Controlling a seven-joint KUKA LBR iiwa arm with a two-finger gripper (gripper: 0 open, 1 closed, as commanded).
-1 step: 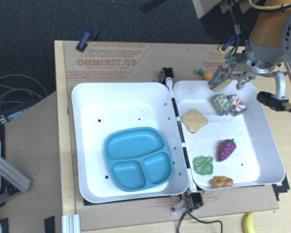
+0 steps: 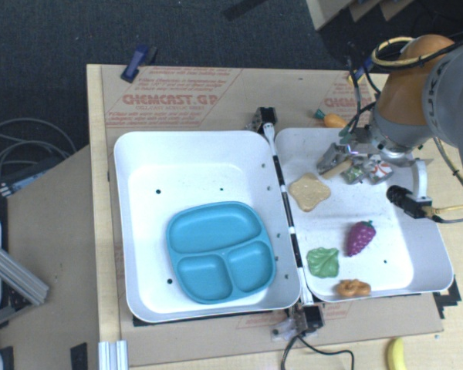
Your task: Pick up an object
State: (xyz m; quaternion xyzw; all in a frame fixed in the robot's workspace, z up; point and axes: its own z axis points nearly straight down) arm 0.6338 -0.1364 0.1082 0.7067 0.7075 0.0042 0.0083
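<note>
Camera view: my arm (image 2: pixel 417 83) comes in from the right, pincer (image 2: pixel 353 160) low over the far end of the right bin (image 2: pixel 424 272). Can't tell how the pincer is set, too much clutter around the tip. Something small and greenish sits right at it; can't make out whether it's gripped. Toast slice (image 2: pixel 309 192) lies near the divider, just beside the pincer. Purple grape bunch (image 2: pixel 360 237) mid-bin, green leafy piece (image 2: pixel 322 261) near it, small orange-brown item (image 2: pixel 353 287) at the near wall. Left bin (image 2: pixel 139 168) holds a blue three-compartment tray (image 2: pixel 220 249). Both bins sit on the worktop (image 2: pixel 185 99).
</note>
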